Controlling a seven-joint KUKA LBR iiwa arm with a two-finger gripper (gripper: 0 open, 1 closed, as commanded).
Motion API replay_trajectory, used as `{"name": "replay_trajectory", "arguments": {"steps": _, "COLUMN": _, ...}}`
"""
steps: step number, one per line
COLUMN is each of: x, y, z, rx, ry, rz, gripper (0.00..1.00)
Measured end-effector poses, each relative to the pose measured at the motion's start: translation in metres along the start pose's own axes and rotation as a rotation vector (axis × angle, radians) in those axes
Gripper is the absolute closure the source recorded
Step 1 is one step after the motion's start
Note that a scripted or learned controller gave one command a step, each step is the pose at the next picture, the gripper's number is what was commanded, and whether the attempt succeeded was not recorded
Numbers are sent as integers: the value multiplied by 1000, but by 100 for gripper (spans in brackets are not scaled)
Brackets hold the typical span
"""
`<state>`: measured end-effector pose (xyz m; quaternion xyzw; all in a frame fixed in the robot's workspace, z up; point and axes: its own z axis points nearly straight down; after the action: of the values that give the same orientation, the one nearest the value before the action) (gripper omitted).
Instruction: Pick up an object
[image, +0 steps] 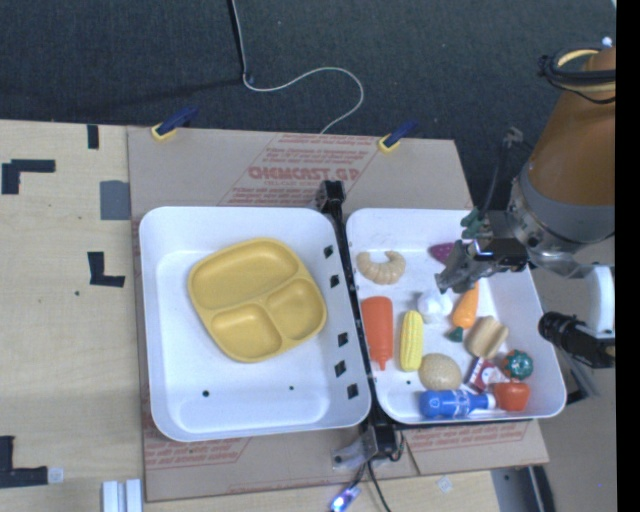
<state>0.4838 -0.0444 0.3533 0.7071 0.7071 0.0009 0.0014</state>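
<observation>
- Arm (575, 150): grey with an orange band, reaching in from the right over the right bin (400, 222).
- Gripper (457, 275): dark, low over the middle of the right bin; whether it is spread or pinching anything cannot be told here.
- Orange carrot piece (464, 307): just near of the gripper, beside a small white item (432, 303).
- Purple object (442, 252): just left of the gripper, partly hidden.
- Croissant (382, 266): far-left part of the right bin.
- Long carrot (377, 330) and corn cob (411, 340): side by side along the left half.
- Potato (439, 372), blue bottle (452, 403), red item (512, 397), green ball (518, 364) and brown bun (486, 336): crowded in the near-right corner.
- Left bin (160, 240): holds a yellow divided plate (258, 298), tilted.
</observation>
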Motion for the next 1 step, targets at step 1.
{"name": "replay_trajectory", "arguments": {"steps": 1, "x": -42, "y": -2, "z": 85, "rx": 13, "ry": 0, "rz": 5, "gripper": 100}}
